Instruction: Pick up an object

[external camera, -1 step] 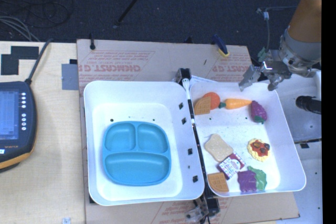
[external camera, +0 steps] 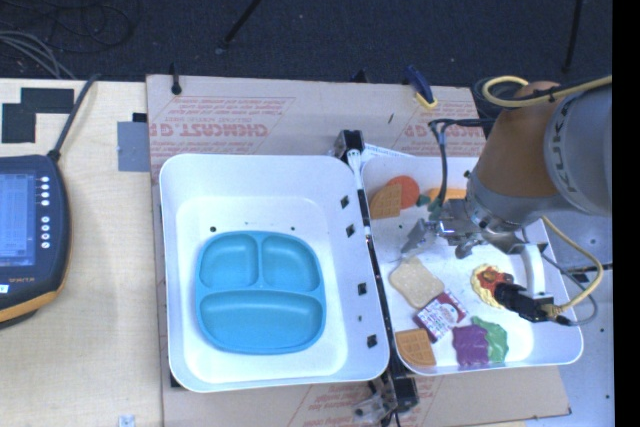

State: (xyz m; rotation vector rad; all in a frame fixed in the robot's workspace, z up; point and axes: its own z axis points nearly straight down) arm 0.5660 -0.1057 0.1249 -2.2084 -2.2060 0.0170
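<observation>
My own wrist blocks much of the right bin [external camera: 560, 350]: the grey body and orange band sit over its upper right part, so whatever lies beneath there is hidden from me. My claw [external camera: 432, 233] shows as a tangle of metal at the middle of that bin, and I cannot tell whether it is wide or narrow; nothing shows between its tips. An orange ball [external camera: 403, 189] near the bin's upper left is partly covered by a tan cracker [external camera: 385, 202] leaning at its left side. A small orange scrap [external camera: 452, 194] just right of the ball is too cut off to name.

Counting what I can see in the right bin: one orange ball, one tan cracker, one slice of bread [external camera: 416, 282] at the centre, one red-and-white packet [external camera: 439, 316] below it, one second cracker [external camera: 415, 347] at the bottom left edge, one purple block [external camera: 470, 345], one green piece [external camera: 495, 337] touching the purple one, and one red-and-yellow toy [external camera: 489, 281] toward the right. The left bin [external camera: 180, 215] holds one blue divided plate [external camera: 261, 291] with three sections.

My arm comes in from the right edge of the frame, wrist bent down, claw pointing left over the bin's middle, above the bread and apart from it. A tablet [external camera: 25, 230] lies at the far left, cut by the frame.
</observation>
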